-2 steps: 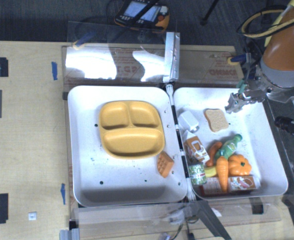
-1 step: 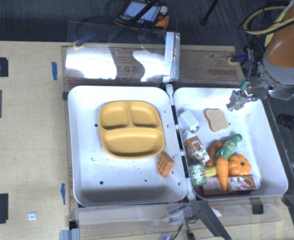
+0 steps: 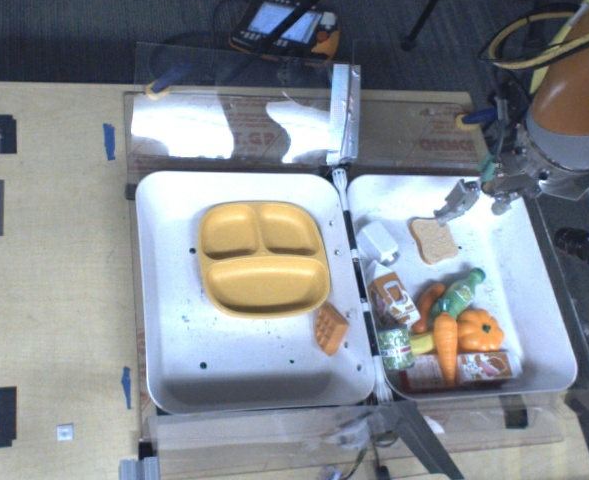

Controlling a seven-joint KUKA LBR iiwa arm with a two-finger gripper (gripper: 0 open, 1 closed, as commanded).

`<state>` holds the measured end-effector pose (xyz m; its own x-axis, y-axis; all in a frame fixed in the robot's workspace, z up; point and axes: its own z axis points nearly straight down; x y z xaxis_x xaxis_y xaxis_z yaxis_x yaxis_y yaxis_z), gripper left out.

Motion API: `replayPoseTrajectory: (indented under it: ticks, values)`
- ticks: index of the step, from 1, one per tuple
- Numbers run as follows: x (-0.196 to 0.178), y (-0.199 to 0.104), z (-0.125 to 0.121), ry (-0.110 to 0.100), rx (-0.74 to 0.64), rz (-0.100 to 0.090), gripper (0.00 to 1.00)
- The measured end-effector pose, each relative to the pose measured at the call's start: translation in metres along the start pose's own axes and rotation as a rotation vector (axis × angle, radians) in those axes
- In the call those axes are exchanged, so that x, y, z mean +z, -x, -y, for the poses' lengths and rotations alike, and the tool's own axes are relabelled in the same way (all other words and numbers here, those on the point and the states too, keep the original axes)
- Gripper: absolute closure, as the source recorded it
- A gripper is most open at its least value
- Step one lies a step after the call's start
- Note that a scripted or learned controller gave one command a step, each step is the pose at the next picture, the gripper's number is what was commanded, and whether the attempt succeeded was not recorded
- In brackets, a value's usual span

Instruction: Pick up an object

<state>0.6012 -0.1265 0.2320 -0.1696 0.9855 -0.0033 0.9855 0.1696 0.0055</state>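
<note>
My gripper [image 3: 477, 204] hangs over the far part of the right bin [image 3: 549, 298], open, with nothing between its fingers. Just below and left of it a slice of toast [image 3: 434, 240] lies on the bin floor. Near the bin's front sits a heap: a carrot [image 3: 445, 344], a green bottle [image 3: 461, 290], an orange pepper [image 3: 480, 330], a brown packet [image 3: 393, 301], a green can [image 3: 395, 349] and a red packet [image 3: 477, 368]. A white block [image 3: 378, 240] rests by the divider.
The left bin [image 3: 164, 298] holds a yellow divided plate [image 3: 264, 258] and a small orange cracker [image 3: 330, 329] near its right wall. A metal divider [image 3: 344, 118] stands behind the bins. The arm's cables [image 3: 519, 43] hang at the right.
</note>
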Motion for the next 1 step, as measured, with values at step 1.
replayPoseTrajectory:
  ticks: [1]
  values:
    - [0.1359, 0.0029, -0.0316, -0.001, -0.054, -0.001, 0.00]
